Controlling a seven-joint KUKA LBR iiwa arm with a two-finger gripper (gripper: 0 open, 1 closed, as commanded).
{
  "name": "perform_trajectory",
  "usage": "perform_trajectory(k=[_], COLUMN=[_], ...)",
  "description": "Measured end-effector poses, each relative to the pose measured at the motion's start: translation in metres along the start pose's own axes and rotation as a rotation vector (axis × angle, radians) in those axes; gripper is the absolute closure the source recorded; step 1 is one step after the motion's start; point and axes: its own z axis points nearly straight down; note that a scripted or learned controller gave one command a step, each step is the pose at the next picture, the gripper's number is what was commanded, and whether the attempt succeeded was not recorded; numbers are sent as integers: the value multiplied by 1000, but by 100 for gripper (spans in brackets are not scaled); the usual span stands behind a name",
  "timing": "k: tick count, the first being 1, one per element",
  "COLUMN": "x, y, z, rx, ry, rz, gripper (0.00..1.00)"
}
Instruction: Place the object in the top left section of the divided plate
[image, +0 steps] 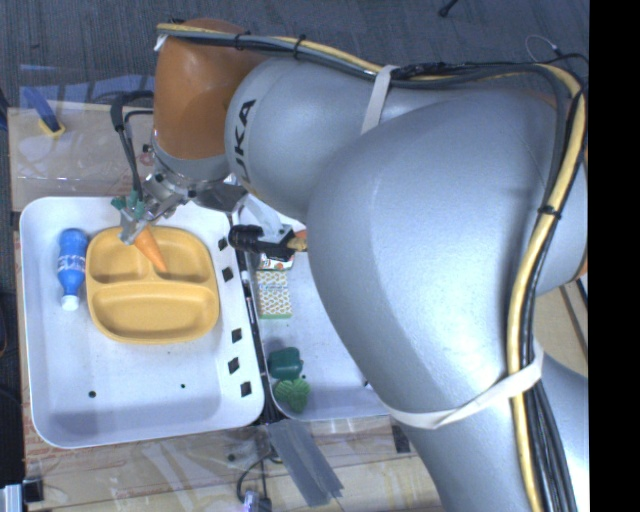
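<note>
Carrot lies tilted in the yellow divided plate, across the ridge between the two upper sections, thick end toward the lower right, narrow tip up-left. The tip meets the end effector; its teal-tinted fingers look pinched on the carrot's top end, though the contact spot is small and partly blurred.

Plate sits in the upper half of the left bin. Blue bottle with white cap lies just beside the plate's left rim, cap pointing down, in the same bin.

Right bin is mostly covered by the grey arm. Along its visible left strip: a small patterned box near the divider, a green item lower down, and a green rounded piece touching it at the bin's bottom edge. Orange band of the arm sits above the plate. Cables run along the arm's outer side. Worktop shows above the left bin.
</note>
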Motion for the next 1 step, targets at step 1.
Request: perform_trajectory(k=[1], x=[-1], y=[0], z=[-1], rx=[-1], ry=[-1], rz=[1], gripper=[0])
